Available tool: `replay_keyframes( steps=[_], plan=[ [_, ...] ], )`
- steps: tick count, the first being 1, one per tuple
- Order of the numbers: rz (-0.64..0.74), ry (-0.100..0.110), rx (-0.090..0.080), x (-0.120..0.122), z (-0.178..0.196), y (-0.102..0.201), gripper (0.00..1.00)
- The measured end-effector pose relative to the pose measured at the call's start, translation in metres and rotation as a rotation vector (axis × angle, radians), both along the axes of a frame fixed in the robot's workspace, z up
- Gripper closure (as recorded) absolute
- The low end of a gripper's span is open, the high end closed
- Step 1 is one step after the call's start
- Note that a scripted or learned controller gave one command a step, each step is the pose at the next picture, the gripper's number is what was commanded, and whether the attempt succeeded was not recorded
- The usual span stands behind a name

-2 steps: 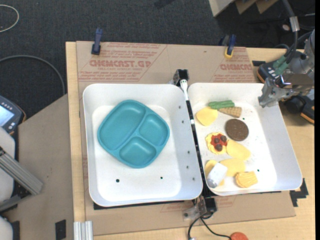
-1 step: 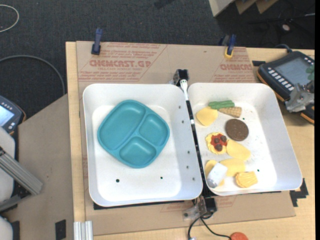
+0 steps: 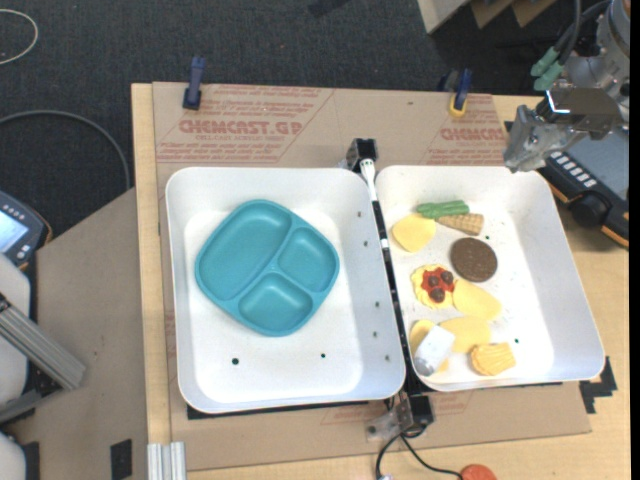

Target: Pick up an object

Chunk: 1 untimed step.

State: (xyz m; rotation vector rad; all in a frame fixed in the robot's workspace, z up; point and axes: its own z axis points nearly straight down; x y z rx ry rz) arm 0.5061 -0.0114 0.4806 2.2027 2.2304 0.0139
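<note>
The right bin (image 3: 560, 268) holds several toy foods. A green pod (image 3: 442, 208) and a waffle cone (image 3: 461, 223) lie near its far wall. A pale yellow chip (image 3: 412, 233), a round brown cookie (image 3: 473, 260) and a yellow piece with red spots (image 3: 436, 284) sit lower. Towards the front are yellow pieces (image 3: 474, 303), a white block (image 3: 434, 348) and a ridged orange piece (image 3: 492, 358). My gripper (image 3: 527, 148) hangs above the bin's far right corner, apart from all of them, with nothing seen in it.
A teal divided plate (image 3: 266, 266) lies in the left bin (image 3: 190, 338). Blue (image 3: 193, 83) and yellow (image 3: 460, 93) clamps hold the cardboard sheet at the back. A black clip (image 3: 362, 153) joins the bins at their far edge.
</note>
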Motion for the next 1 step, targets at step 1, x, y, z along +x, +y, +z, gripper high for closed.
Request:
replay_keyframes(
  steps=[1],
  plan=[
    [-0.017, 0.003, -0.003, -0.0192, 0.0273, -0.0414, 1.0]
  ],
)
